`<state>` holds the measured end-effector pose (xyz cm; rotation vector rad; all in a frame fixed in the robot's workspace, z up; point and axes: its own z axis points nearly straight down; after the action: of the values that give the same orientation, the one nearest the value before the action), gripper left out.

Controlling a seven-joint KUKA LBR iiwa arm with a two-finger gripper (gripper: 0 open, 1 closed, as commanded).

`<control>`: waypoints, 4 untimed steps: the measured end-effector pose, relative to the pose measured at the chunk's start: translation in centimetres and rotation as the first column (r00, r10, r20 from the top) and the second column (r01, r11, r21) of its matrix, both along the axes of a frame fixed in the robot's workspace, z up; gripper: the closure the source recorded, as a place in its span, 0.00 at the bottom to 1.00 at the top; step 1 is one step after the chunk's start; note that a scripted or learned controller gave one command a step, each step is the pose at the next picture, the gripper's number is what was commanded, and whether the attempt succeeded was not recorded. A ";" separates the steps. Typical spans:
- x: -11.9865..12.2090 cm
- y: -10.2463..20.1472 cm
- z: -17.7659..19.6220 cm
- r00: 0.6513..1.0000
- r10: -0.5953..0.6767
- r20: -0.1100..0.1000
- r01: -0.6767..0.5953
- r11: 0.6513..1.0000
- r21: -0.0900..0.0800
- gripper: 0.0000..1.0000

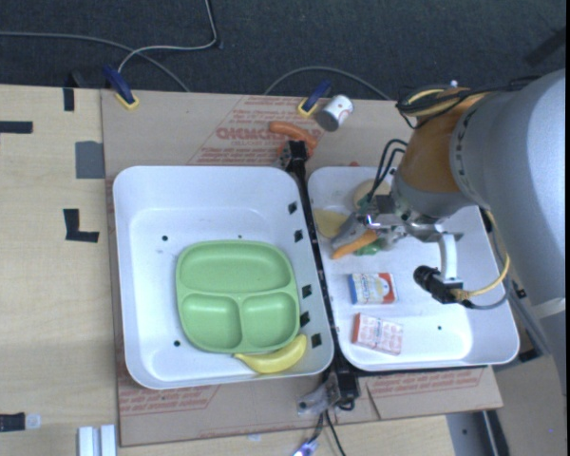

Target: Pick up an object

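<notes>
Left bin: one green tray, one banana. Right bin: two packets, one orange carrot-like item — pincer right above it, grip state unclear.

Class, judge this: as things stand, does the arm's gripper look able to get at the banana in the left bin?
Probably yes. The banana lies uncovered beside the green tray, near the left bin's front wall, though the gripper sits over the right bin.

Two smooth white plastic bins, faintly glossy, on matt printed cardboard. Left of frame: pale wood-look bench. Centre: matt green plastic tray; glossy yellow banana. Right: shiny printed packets, smooth grey arm.
</notes>
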<state>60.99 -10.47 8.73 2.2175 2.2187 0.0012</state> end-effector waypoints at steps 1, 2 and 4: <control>5.8 0.6 1.0 1.000 0.001 -0.004 -0.001 1.000 0.002 0.00; 2.6 0.3 0.0 1.000 0.001 0.002 -0.001 1.000 0.000 0.00; 0.0 0.2 0.0 1.000 0.001 0.004 -0.001 1.000 -0.001 0.00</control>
<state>60.97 -10.26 8.77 2.2136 2.2172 0.0050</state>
